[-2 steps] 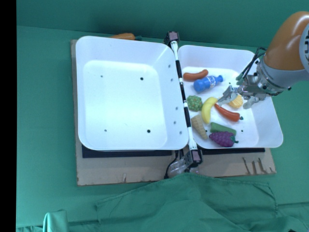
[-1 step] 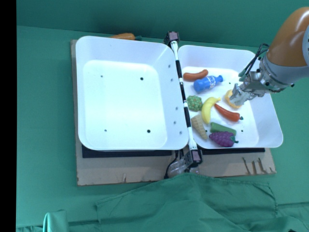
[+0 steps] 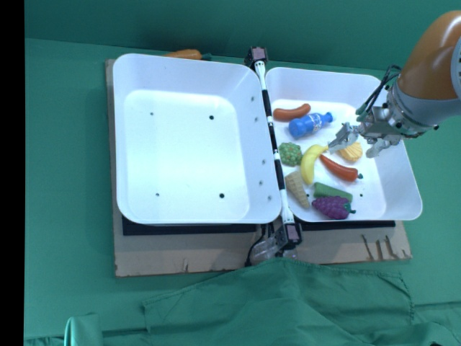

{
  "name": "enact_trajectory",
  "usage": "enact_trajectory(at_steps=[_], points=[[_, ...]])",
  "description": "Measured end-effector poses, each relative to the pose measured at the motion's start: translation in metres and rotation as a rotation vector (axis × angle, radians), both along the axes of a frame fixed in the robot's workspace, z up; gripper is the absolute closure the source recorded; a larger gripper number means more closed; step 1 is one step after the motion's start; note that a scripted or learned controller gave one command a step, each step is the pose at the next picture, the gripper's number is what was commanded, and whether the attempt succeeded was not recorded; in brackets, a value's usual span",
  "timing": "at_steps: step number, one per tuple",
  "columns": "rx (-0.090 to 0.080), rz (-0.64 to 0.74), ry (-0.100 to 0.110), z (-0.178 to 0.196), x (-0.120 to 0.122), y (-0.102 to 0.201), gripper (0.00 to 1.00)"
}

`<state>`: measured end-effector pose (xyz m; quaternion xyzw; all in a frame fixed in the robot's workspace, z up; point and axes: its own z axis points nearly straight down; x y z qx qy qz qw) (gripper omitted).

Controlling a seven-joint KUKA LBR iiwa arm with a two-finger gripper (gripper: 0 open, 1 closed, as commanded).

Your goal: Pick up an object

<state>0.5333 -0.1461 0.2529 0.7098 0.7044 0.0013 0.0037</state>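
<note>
The right bin [image 3: 400, 186] holds several toy foods: a red sausage [image 3: 291, 111], a blue bottle [image 3: 310, 125], a green broccoli piece [image 3: 289, 153], a yellow banana [image 3: 311, 162], a red chili [image 3: 338, 168], a corn cob [image 3: 296, 187], a green cucumber [image 3: 332, 190] and purple grapes [image 3: 332, 207]. A small yellow-orange piece [image 3: 352, 153] lies near the bin's middle right. My gripper [image 3: 359, 141] hangs just over that piece, open, one finger on each side, with nothing held between them.
The left bin [image 3: 187, 146] stands beside the right one, joined by a black-and-white divider rail [image 3: 270, 132]. An orange item [image 3: 184, 53] lies behind the left bin. Green cloth [image 3: 288, 301] bunches at the front.
</note>
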Motion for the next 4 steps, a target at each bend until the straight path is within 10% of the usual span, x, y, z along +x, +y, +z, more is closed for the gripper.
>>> enact_trajectory(at_steps=[1,2,4], points=[[-0.003,0.002,0.001,-0.025,0.052,-0.044,0.00],[-0.005,-0.001,-0.006,-0.010,0.052,-0.044,1.00],[-0.002,0.000,-0.002,0.012,0.018,-0.043,1.00]])
